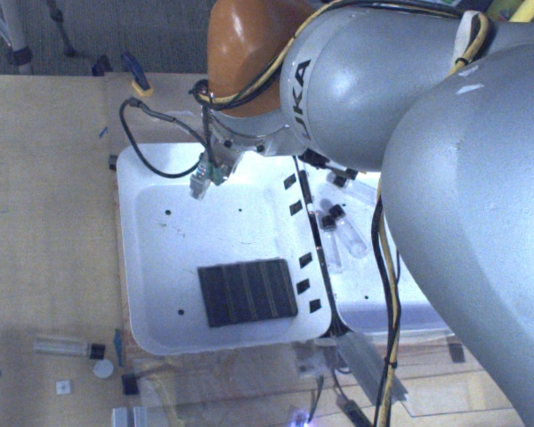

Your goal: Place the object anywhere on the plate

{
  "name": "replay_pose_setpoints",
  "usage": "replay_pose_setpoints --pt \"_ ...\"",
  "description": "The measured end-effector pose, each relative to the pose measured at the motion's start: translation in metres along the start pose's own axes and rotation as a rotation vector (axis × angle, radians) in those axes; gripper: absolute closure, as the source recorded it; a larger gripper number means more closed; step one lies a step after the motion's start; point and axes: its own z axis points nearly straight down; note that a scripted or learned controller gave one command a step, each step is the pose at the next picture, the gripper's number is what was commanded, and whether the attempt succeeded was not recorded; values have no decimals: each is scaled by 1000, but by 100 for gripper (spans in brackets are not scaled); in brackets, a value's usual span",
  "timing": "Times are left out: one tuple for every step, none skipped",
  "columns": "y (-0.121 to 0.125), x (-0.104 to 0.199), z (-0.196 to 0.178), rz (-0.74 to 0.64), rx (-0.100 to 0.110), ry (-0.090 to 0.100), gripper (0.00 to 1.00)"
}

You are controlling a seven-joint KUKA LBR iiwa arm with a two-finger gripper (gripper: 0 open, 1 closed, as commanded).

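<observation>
A dark ribbed rectangular plate (247, 293) lies flat in the near part of the left bin (151, 238). My gripper (204, 182) hangs over the far left part of that bin, well behind the plate and slightly to its left. A small greenish patch (216, 174) shows at the gripper's tip; I cannot tell whether it is a held object. The big grey arm covers most of the right bin.
In the visible strip of the right bin (374, 314) lie a small black piece (333, 213) and a clear tube (346, 237). A black cable (147, 158) loops over the left bin's far rim. Small loose parts (96, 352) lie on the bench at lower left.
</observation>
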Motion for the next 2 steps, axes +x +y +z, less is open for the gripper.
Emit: replay_pose_setpoints --pt "15 -10 63 266 1 1 100" --pt "-13 16 29 17 0 1 100"
